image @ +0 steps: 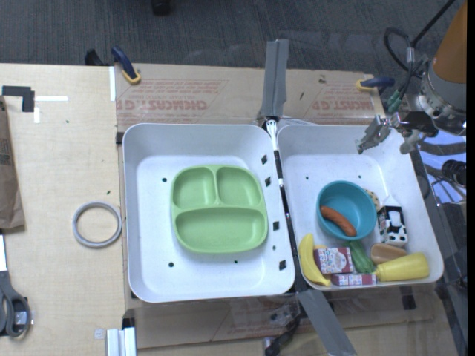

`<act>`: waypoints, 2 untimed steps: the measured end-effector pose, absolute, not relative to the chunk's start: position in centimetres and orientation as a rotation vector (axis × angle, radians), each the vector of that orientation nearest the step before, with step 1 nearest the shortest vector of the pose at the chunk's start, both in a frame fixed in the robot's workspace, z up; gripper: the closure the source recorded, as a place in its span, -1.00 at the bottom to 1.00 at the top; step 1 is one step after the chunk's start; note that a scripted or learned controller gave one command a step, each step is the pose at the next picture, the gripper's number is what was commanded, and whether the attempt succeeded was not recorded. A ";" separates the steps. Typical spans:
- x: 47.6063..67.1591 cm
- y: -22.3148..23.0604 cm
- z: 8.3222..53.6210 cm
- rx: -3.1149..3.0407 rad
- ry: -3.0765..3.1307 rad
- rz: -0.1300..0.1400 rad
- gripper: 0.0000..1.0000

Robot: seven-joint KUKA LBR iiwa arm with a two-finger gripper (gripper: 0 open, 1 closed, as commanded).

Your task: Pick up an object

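Two shallow white bins sit side by side on a bench, seen from above at a slant. The left bin [141, 221] holds a light green divided plate [219, 208] with three sections, lying flat near the bin's middle. The right bin [326, 154] holds a cluster of toy food, and a blue bowl [346, 208] serves as the landmark there. Inside the bowl lies an orange sausage [338, 222]. Just below and left of the bowl is a yellow banana [312, 261], curving along the bin's edge. Below the bowl sit a small pink carton [333, 259] and a dark green vegetable [362, 259]. Below and right of the bowl lie a yellow bottle [403, 268] on its side and a tan bread roll [387, 252]. Right of the bowl stands a small black and white cow-patterned item [393, 225]. The robot's claw [388, 134] hangs above and right of the bowl, over the right bin's far right corner, well apart from the food. Its two fingers are spread open, with nothing between them. Well left of the bowl, beyond the left bin, a grey ring [96, 223] lies on the bench.
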State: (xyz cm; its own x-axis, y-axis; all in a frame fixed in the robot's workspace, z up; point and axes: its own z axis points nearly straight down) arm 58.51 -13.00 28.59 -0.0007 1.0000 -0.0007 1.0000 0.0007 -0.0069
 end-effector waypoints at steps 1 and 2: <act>53.7 -9.6 18.0 -1.993 -2.422 0.006 -1.00; 53.9 -10.8 19.2 -1.952 -2.458 0.004 -1.00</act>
